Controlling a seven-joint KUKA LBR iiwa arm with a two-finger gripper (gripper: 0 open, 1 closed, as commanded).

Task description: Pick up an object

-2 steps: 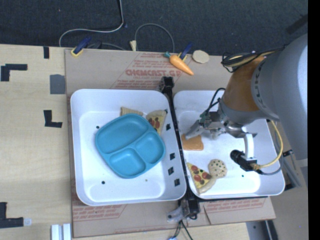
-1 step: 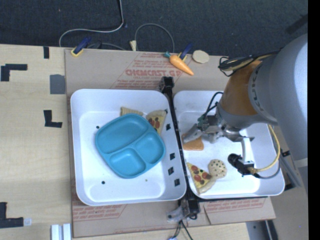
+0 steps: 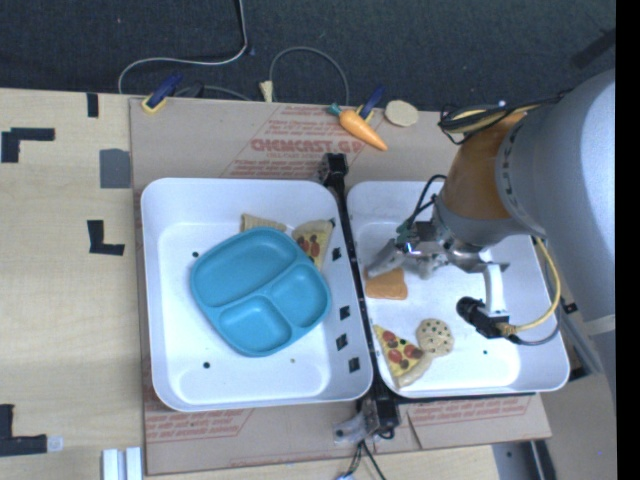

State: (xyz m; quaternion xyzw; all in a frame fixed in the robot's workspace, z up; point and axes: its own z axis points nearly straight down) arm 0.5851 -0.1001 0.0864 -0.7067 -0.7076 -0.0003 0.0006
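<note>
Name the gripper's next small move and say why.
Probably a short drop straight down onto the orange wedge. The gripper sits at the wedge's upper edge in the right bin, and nothing shows between its fingers, so the pick looks not yet made.

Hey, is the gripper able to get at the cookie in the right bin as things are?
Probably yes. The cookie lies uncovered on the bin floor, touching only the pizza slice, and the gripper is in the same bin just above it.
</note>
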